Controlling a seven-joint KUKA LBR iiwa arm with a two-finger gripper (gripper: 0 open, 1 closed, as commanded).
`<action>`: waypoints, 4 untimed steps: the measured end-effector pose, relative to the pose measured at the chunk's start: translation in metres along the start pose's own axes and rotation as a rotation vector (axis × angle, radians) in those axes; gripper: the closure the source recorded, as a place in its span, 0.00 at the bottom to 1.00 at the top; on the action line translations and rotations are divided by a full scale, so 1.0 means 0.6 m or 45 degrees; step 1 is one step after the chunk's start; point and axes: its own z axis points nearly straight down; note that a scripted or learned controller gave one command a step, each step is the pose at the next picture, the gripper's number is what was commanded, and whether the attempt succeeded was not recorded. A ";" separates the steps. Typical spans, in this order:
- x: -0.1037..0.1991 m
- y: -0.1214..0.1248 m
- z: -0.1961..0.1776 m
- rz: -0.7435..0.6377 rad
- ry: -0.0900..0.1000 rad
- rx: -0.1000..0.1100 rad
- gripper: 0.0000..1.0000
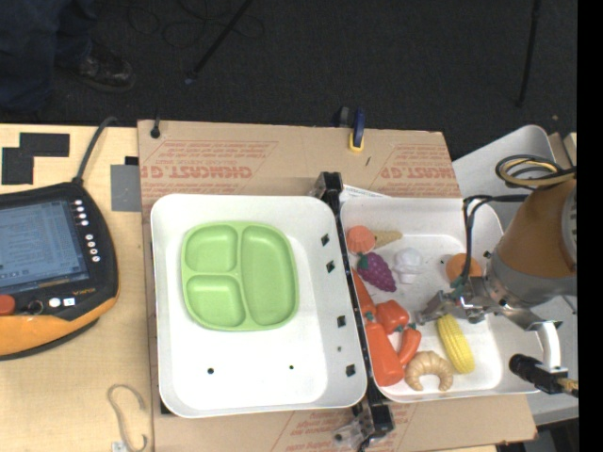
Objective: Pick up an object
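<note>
Two bins share the surface as the tool (450, 301), its grip state unclear, descends by the corn (456, 342) seeking a pick.

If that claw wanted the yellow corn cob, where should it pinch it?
Probably across the middle of the corn cob, coming straight down. It lies flat, its long axis running roughly up-down in the view, so its narrow width suits the fingers. The croissant crowds its lower end; the gripper is near its top.
</note>
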 end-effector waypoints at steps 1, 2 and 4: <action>-0.003 -0.002 -0.018 0.007 0.002 0.002 1.00; -0.001 0.000 -0.088 0.004 -0.002 -0.005 1.00; -0.002 -0.010 -0.236 0.003 -0.002 -0.006 1.00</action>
